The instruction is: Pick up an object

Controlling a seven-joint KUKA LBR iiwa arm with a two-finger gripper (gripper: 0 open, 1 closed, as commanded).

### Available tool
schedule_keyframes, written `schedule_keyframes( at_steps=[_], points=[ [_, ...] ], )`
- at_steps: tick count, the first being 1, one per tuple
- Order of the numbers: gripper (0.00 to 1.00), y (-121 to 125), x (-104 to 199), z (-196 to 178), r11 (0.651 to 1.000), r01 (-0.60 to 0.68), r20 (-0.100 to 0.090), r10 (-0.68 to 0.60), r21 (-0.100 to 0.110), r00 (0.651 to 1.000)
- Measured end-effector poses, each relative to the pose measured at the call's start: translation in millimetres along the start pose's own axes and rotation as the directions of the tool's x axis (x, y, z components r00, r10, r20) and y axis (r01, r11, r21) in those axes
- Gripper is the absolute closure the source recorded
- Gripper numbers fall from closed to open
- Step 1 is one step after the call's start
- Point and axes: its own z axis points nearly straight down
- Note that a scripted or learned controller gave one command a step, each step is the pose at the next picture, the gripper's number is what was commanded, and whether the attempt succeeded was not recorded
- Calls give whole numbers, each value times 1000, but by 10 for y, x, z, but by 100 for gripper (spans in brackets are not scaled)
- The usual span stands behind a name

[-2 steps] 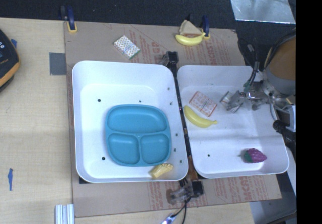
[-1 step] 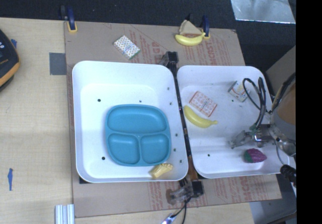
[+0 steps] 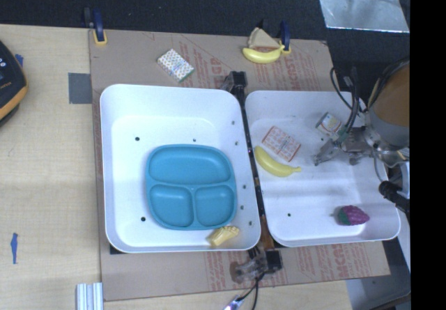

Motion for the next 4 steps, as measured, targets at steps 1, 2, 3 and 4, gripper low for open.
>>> schedule_keyframes(
  at_steps=[1, 2, 3, 4],
  points=[
    [0, 885, 578, -183, 1000, 1, -1, -1, 0, 1000],
    [0, 589, 384, 3, 1000, 0, 1, 0, 2, 1000],
    [0, 283, 263, 3, 1000, 0, 1, 0, 2, 1000],
    [100, 285, 256, -102, 1000, 2, 1, -2, 3, 1000]
  ],
)
